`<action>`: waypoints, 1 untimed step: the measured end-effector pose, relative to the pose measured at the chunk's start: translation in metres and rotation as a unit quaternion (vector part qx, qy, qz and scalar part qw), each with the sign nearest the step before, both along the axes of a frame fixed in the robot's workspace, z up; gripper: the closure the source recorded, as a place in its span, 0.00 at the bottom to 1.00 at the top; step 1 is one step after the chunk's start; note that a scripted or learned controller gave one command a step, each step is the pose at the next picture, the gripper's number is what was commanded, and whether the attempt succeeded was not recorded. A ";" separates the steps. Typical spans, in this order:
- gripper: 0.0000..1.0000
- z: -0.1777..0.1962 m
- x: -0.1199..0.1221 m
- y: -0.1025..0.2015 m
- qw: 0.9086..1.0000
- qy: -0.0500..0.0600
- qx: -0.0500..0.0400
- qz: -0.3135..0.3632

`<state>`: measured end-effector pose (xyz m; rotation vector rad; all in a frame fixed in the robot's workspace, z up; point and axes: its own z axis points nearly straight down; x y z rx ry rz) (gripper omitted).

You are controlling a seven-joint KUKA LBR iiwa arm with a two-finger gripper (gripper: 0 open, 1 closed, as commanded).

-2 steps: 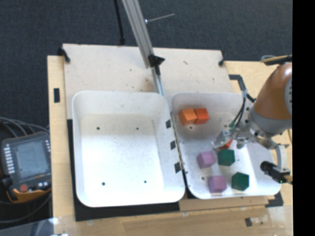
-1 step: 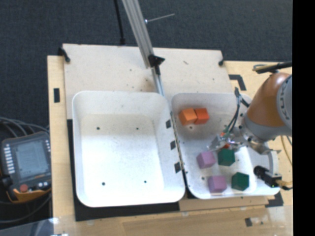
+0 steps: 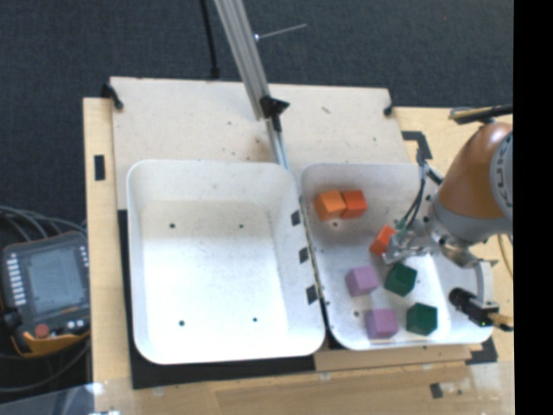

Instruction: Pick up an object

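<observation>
The right bin [image 3: 346, 175] holds several small blocks. Two orange blocks [image 3: 340, 204] lie side by side near its far left. A small orange-red block [image 3: 381, 239] sits mid-bin, and my gripper [image 3: 401, 251] hangs right beside it, just above a dark green cube [image 3: 400, 280]. The gripper partly covers the orange-red block's right side. To the left of that cube lies a purple cube [image 3: 362, 280]. A second purple cube [image 3: 380, 322] and a second green cube [image 3: 422, 319] rest near the front wall.
The left bin [image 3: 138, 232] sits beside the right one. A slanted metal rail [image 3: 246, 50] comes down to the bins' shared far corner. A teach pendant [image 3: 47, 284] lies off the bench at left. The arm's orange band [image 3: 467, 180] overhangs the right bin's edge.
</observation>
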<state>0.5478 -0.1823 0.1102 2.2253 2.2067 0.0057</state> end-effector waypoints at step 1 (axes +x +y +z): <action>1.00 0.063 0.006 0.002 1.000 0.000 0.000 0.006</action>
